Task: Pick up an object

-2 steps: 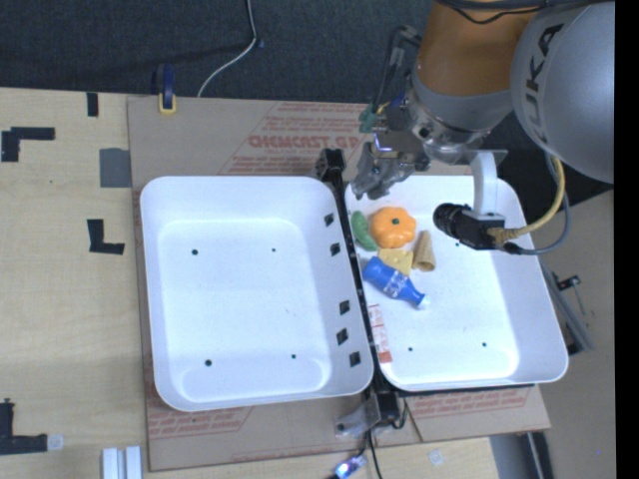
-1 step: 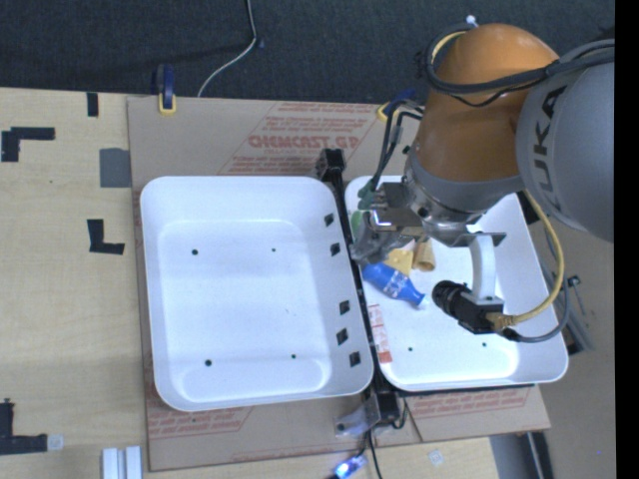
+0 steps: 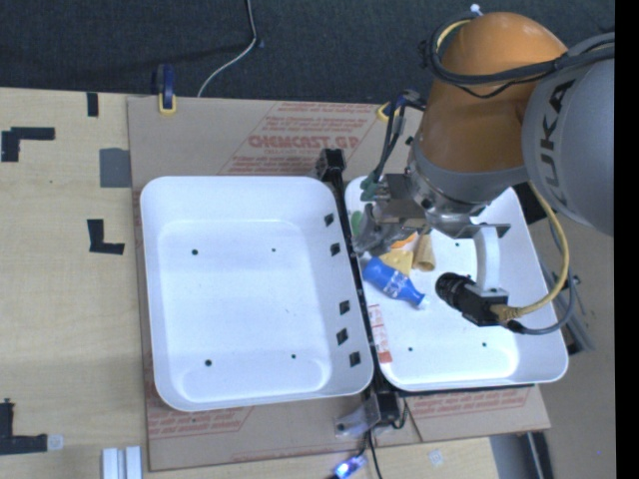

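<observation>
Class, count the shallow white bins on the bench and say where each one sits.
2. The left bin lies at the middle of the view; the right bin sits beside it under the arm, holding a blue object. More objects may be hidden beneath the arm.

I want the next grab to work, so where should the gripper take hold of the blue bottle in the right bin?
Grip the blue bottle across its middle, coming straight down. It lies flat and slanted, so close the fingers across its narrow width, probably clear of the yellow object by its upper end.

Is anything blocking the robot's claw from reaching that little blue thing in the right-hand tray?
Nothing visible does. The gripper hangs just above the small blue plastic object in the right white bin; tan pieces lie beside it, not over it.
</observation>
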Action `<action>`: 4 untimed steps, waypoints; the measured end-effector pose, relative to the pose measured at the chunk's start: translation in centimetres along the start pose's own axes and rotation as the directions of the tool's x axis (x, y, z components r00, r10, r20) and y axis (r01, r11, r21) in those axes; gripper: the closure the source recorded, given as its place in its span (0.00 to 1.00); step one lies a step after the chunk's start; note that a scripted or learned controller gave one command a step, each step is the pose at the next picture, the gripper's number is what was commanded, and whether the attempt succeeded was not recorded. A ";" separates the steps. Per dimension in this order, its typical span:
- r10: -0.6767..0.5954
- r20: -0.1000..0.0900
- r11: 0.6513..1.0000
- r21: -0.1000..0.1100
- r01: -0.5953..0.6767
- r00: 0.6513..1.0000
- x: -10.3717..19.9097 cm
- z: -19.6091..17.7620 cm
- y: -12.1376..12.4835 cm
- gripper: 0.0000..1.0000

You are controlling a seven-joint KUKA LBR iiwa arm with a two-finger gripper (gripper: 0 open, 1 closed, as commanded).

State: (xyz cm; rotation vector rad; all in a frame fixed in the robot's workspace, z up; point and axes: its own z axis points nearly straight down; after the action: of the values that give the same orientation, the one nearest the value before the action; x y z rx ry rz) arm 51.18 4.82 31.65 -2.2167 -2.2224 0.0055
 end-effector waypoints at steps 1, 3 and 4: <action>0.004 0.002 1.000 0.002 -0.004 1.000 -2.2 5.1 3.7 1.00; -0.005 -0.002 1.000 -0.004 0.005 1.000 1.4 -2.7 0.1 1.00; 0.004 0.000 1.000 -0.011 -0.004 1.000 -2.9 -9.8 -1.3 1.00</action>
State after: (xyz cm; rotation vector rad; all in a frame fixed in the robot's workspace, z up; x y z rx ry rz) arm 49.91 1.88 41.42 -2.2266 -2.2232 -0.0069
